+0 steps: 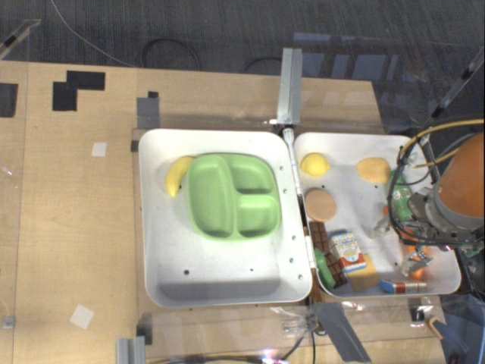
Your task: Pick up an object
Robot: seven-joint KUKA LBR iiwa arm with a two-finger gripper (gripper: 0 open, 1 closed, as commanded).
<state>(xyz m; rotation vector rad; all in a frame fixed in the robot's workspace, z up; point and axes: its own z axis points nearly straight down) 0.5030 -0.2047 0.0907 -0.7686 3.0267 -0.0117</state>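
The right bin (pixel 345 146) holds a yellow lemon (pixel 314 164), a pale orange round piece (pixel 373 170), a flat brown disc (pixel 320 203), a dark chocolate bar (pixel 324 250), a small blue-and-white carton (pixel 345 246), an orange-yellow block (pixel 362 273) and a red-and-blue marker (pixel 402 286). My gripper (pixel 410 237) hangs low over the right side of this bin, below the arm's orange band (pixel 464 182). It sits to the right of the carton and above the marker. Cables and the wrist body blur its tip.
The left bin (pixel 163 264) holds a green divided tray (pixel 229 196) with a yellow banana (pixel 176 176) at its left edge. A metal post (pixel 288 86) stands behind the seam between the bins. Wooden bench lies to the left.
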